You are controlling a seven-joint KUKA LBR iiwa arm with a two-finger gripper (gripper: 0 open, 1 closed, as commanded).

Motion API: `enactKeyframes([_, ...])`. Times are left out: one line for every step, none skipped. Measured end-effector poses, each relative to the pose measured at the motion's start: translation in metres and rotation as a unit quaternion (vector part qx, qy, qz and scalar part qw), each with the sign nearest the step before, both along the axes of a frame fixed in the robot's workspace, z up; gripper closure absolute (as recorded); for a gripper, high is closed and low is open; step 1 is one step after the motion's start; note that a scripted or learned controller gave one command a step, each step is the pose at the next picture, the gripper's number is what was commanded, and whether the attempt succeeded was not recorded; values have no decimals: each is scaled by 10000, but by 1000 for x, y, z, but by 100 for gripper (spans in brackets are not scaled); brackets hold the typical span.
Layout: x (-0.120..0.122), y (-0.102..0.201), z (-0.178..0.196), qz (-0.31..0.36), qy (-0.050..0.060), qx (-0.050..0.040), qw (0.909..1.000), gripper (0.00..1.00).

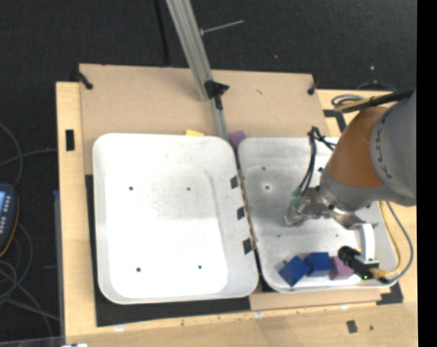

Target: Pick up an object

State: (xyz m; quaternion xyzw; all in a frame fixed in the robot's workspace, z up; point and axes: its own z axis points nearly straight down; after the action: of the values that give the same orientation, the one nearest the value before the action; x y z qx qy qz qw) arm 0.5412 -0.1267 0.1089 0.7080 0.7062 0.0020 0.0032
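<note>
While gripper [297, 215] hovers in right bin [273, 166], grip state unclear, blue blocks [305, 266] lie nearer the camera, apart

**benchwatcher:** what's actually sitting on the bench [168, 96]?

**kuka_fan:** two white bins. Left bin [106, 215] is the landmark; right bin [265, 157] touches its right side. Yellow piece [194, 132] and purple piece [237, 137] lie just behind its far edge.
</note>
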Motion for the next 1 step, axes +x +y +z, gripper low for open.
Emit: enactKeyframes([0,0,-1,-4,5,3,10000,0])
